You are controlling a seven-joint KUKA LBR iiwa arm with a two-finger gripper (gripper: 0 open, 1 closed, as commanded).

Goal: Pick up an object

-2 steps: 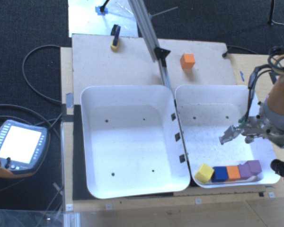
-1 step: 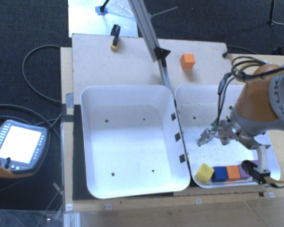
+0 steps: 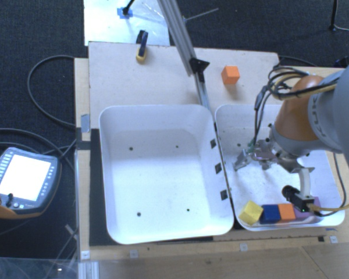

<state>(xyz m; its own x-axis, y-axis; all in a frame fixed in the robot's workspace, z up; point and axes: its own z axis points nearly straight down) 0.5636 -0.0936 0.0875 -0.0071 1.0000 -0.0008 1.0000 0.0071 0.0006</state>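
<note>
Claw [image 3: 248, 157] hung over the right bin [image 3: 239, 121], probably lining up on the yellow block [image 3: 250, 212] by its near wall, couldn't tell if apart or together.

On bench [image 3: 163, 68], left bin [image 3: 157, 179] beside right bin [image 3: 238, 132]. In right bin at 6 o'clock, 3 blocks [image 3: 271, 213] in a touching row. Behind it at 12 o'clock, on bench, cube [image 3: 230, 74].

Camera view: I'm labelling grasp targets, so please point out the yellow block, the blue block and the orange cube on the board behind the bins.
small yellow cubic block [image 3: 250, 212], camera view, on its top face.
small blue cubic block [image 3: 270, 214], camera view, on its top face.
small orange cube [image 3: 230, 74], camera view, on its middle.
</note>
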